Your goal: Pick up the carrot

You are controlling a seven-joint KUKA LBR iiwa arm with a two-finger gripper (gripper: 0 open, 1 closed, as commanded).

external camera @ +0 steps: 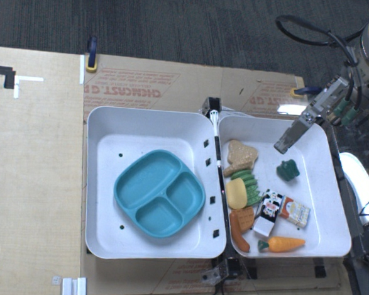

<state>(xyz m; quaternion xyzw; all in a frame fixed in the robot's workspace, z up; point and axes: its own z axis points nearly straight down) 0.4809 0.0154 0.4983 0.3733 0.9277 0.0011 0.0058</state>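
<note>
The carrot (285, 244), orange with a green stub at its left end, lies flat at the front of the right bin (333, 185), close to the front wall. My gripper (284, 143) hangs over the back of that bin, slanting down from the upper right. It is well behind the carrot, just above and left of a small dark green toy (288, 170). Nothing shows at its tip.
Near the carrot are a black-and-white carton (268, 214), a small orange-white box (295, 212), an orange wedge (244, 218) and a red-orange sausage (238, 238). Bread (242, 155), green beans (251, 186) and a yellow piece (236, 194) line the divider. A blue divided plate (160, 193) sits in the left bin (101, 169).
</note>
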